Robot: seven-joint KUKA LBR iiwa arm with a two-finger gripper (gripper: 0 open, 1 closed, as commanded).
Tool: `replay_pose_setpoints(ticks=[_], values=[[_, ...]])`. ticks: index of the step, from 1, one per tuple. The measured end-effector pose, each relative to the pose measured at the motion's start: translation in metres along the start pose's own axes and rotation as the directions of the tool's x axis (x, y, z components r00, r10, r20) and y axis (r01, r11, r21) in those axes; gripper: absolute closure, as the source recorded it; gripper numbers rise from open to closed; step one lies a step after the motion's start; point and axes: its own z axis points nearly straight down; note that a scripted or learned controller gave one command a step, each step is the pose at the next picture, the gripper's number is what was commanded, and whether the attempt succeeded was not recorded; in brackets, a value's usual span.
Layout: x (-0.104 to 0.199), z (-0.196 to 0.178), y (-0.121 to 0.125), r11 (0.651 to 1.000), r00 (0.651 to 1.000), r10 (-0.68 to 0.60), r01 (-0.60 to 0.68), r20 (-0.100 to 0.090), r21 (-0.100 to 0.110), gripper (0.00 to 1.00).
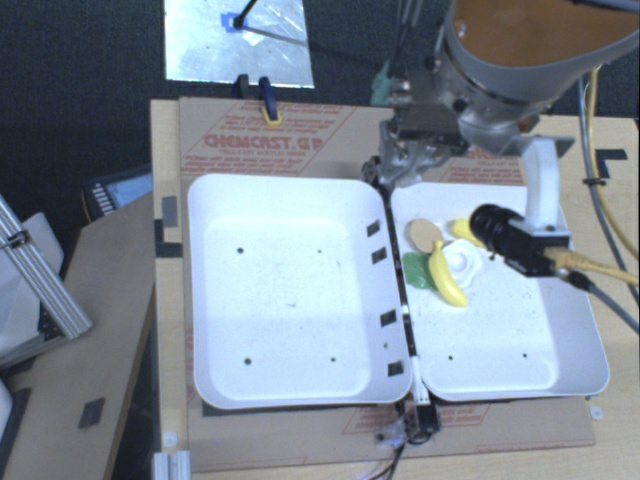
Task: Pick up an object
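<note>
Hovering end effector (400, 168) above bins' (300, 368) far rim.

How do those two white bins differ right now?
The right bin holds a small heap: a banana, a tan piece, something green and something white. The left bin shows bare floor with dark dots. The arm hangs over the right bin's far edge, not the left's. Both are shallow and white.

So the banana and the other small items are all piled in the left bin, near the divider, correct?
Not quite. The camera view shows the banana and the other small items, a tan piece and a green piece, in the right bin, not the left bin. They do lie near the divider.
</note>
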Motion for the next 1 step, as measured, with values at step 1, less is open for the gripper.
replay_pose_setpoints(ticks=[1], values=[[0.0582, -0.021, 0.0398, 1.0, 1.0, -0.003, 0.002, 0.004, 0.014, 1.0]])
